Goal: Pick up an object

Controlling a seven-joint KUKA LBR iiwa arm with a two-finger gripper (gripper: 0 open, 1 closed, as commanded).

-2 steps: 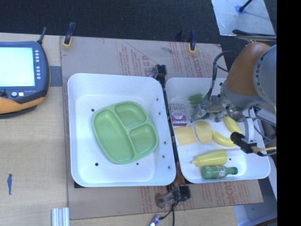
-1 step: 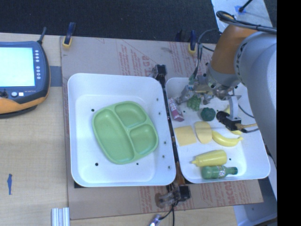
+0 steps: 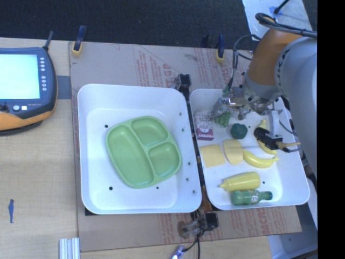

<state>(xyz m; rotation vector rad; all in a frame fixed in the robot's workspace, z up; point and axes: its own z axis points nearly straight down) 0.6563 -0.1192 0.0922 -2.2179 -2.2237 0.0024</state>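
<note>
camera view, arm: we see the grey arm with its orange band coming in from the right over the far part of the right bin (image 3: pixel 259 205).
gripper (image 3: pixel 230 106): low over the far-left corner of the right bin; open or closed, we cannot tell; nothing seen held.
leafy green piece (image 3: pixel 222 119): just near of the gripper; whether they touch, we cannot tell.
dark green round piece (image 3: pixel 239 130): just right of the leafy green piece, on the bin floor.
red-and-white packet (image 3: pixel 204 128): by the bin's left wall, long axis near-far.
pale yellow blocks: two side by side mid-bin, left block (image 3: pixel 212 155) and right block (image 3: pixel 233 150), touching or almost.
banana (image 3: pixel 260 159): right of the blocks, long axis left-right, curved with its ends toward the far side.
yellow bottle (image 3: pixel 240 181): lying down, long axis left-right, tip pointing left.
green bottle (image 3: pixel 249 197): lying just near of the yellow bottle, parallel, cap pointing right.
left bin (image 3: pixel 91 144): we see a green divided plate (image 3: pixel 143 151) lying flat in it.
bench, far left: a handheld screen unit (image 3: pixel 24 85).
</note>
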